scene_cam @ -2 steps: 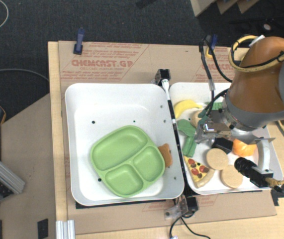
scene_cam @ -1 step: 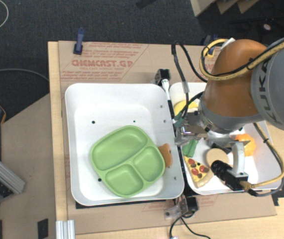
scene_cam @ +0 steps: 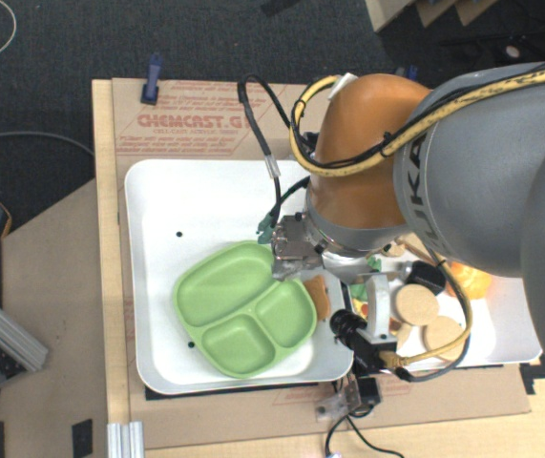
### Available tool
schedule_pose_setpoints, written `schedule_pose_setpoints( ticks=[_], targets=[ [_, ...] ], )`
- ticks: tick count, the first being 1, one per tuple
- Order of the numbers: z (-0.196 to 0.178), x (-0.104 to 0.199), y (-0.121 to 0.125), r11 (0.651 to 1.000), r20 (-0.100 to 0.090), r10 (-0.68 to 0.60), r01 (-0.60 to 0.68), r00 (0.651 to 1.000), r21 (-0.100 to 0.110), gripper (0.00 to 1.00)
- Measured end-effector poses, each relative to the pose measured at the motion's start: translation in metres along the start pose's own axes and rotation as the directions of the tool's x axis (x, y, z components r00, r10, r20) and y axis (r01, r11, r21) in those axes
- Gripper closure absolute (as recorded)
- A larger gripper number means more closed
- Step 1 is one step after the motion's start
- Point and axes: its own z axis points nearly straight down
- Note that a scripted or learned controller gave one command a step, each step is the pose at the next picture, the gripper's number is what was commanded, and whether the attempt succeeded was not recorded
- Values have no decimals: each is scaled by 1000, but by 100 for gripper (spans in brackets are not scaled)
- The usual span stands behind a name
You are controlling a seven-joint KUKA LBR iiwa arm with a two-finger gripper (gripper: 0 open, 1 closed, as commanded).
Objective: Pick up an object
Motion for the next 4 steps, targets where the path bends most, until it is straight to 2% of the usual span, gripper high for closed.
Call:
schedule_pose_setpoints(
  ticks=[1,2,3,4],
  targets=[
    [-10,-5,1,1000,2,9,-9,1000,-1,100],
    [-143,-50,2,1000,0,13,-13,1000,-17,100],
    [-145,-47,1,1000,3,9,-9,1000,-3,100],
    [-29,-131,-3,1000,6,21,-21,1000,13,100]
  ],
)
